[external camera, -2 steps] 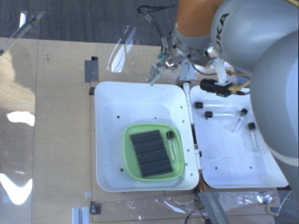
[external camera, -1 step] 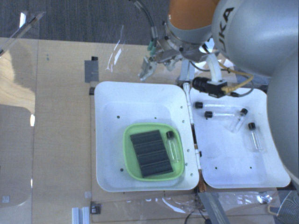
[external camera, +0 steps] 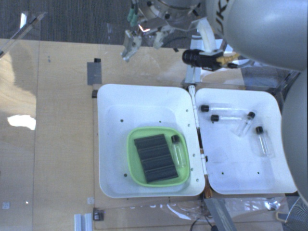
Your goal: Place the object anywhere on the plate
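The grey arm (external camera: pixel 269 18) looms largest, filling the upper right of the frame closest to the lens. Its claw (external camera: pixel 143 39) hangs at top centre over the bare worktop (external camera: pixel 53 129), above the bins, fingers spread apart with nothing between them. Below it, in the left bin (external camera: pixel 110 182), a green plate (external camera: pixel 132 170) carries a dark ribbed block (external camera: pixel 155 158) and, just beside the block on its right, one clear vial (external camera: pixel 178 150) with a black cap. Four more vials (external camera: pixel 231 117) lie scattered in the upper part of the right bin (external camera: pixel 240 177).
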